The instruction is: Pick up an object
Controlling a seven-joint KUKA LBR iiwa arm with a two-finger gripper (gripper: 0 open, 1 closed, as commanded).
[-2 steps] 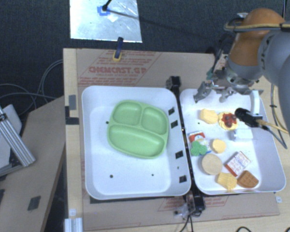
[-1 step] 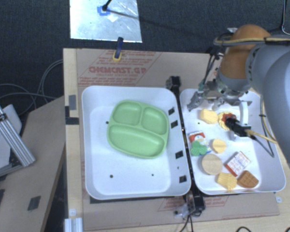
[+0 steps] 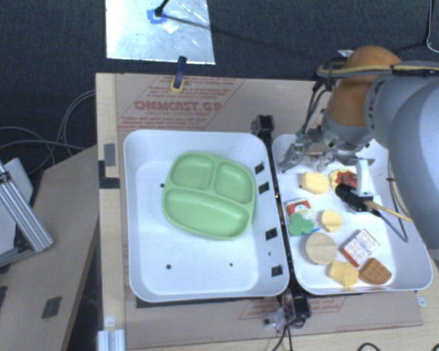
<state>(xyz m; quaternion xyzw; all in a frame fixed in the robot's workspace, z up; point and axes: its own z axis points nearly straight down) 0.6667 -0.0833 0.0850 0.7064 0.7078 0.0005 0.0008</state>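
Note:
The right bin (image 3: 417,269) holds several small toy foods. A pale yellow block (image 3: 314,183) lies near its far side, with a red piece (image 3: 344,176) beside it. Closer to the front are a green leafy piece (image 3: 301,225), a small yellow chunk (image 3: 331,220), a round tan disc (image 3: 321,248), a red and white packet (image 3: 360,246), a yellow waffle square (image 3: 343,273) and a brown cookie (image 3: 374,271). My gripper (image 3: 295,152) hangs low over the far left corner of the right bin, just beyond the pale yellow block. Nothing shows in its grasp.
The left bin (image 3: 146,269) holds a green divided plate (image 3: 208,194). A row of black clips (image 3: 267,189) runs along the seam between the bins. The grey arm (image 3: 417,137) covers the right bin's far right side. A shiny metal sheet (image 3: 159,20) lies behind the bench.

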